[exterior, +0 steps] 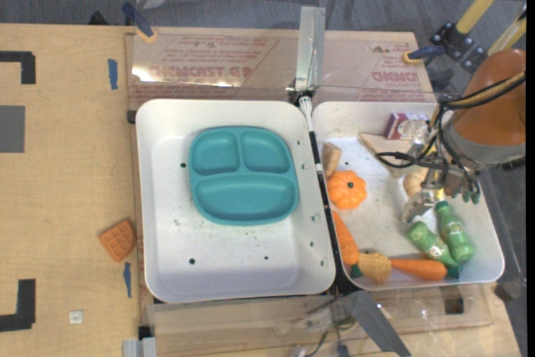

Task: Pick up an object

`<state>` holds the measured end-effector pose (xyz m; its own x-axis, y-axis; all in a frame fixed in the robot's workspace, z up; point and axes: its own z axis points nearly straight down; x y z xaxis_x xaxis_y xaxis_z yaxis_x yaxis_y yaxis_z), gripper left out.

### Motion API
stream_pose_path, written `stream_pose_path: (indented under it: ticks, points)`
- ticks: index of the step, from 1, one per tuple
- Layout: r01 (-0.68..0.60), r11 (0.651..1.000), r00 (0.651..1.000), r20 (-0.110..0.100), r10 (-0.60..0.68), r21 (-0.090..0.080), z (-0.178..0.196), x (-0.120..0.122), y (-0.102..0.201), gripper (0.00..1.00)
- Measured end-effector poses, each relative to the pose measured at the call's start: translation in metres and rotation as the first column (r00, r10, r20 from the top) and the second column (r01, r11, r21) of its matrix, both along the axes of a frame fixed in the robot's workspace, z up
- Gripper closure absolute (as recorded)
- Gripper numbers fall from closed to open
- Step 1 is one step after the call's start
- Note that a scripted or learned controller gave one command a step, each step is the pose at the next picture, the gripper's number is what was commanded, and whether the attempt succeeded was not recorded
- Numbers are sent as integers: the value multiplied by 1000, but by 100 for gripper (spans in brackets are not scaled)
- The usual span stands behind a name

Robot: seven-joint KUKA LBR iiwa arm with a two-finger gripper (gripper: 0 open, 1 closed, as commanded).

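The gripper (420,201) is hovering over the right bin (493,251), claw state unclear, approaching the 2 green bottles (444,233) at 5 o'clock; next, descending accurately.

- The scene was evenly and brightly lit from above, with no dim corners.
- Glare lay on the clear plastic sheet (251,63) at the far side, washing out its red print.
- The white bins (159,180) showed only soft, faint shadows along their walls.
- The picture was slightly soft overall; the arm (497,109) at the right looked blurred.
- Straight edges bowed little near the frame's border.
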<state>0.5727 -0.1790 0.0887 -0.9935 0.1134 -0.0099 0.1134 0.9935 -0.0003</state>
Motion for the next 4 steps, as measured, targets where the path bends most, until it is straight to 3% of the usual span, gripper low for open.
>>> stream_pose_path:
  ticks: [1,2,3,4]
  points:
    - [-95,995,995,0,95,0,0,-21,-30,0]
    - [-142,990,990,1,142,-2,0,-53,-35,0]
    - [-141,990,990,13,141,-7,14,-49,-36,100]
    - [243,970,970,0,-243,1,0,-22,-44,100]
